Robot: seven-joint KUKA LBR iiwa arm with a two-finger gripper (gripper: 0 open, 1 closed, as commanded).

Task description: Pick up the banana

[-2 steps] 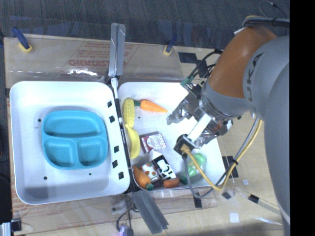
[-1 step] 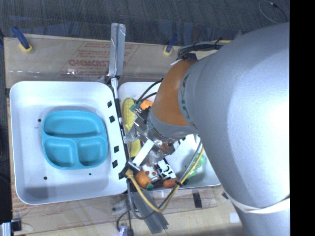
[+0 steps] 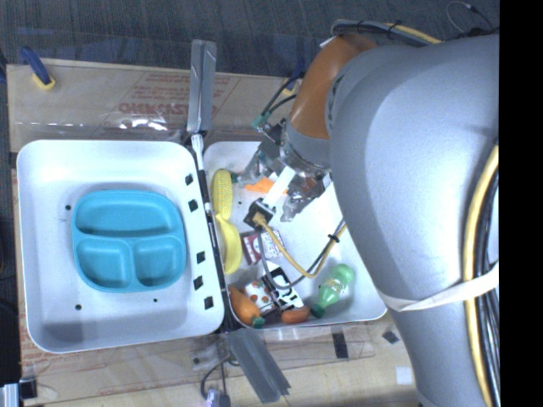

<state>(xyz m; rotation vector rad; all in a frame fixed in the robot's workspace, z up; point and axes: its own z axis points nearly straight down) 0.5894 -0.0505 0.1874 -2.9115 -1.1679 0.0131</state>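
Note:
The banana is yellow and curved. It lies along the left wall of the right bin, just below a yellow corn cob. My gripper hangs over the upper middle of the right bin, to the right of the corn and up and to the right of the banana. It is clear of the banana, and nothing shows between its fingers. The grey arm hides much of the bin's right side.
A small orange piece lies close to the gripper. A brown packet, a green bottle, an orange fruit and a carrot crowd the bin's lower part. The left bin holds a blue divided tray.

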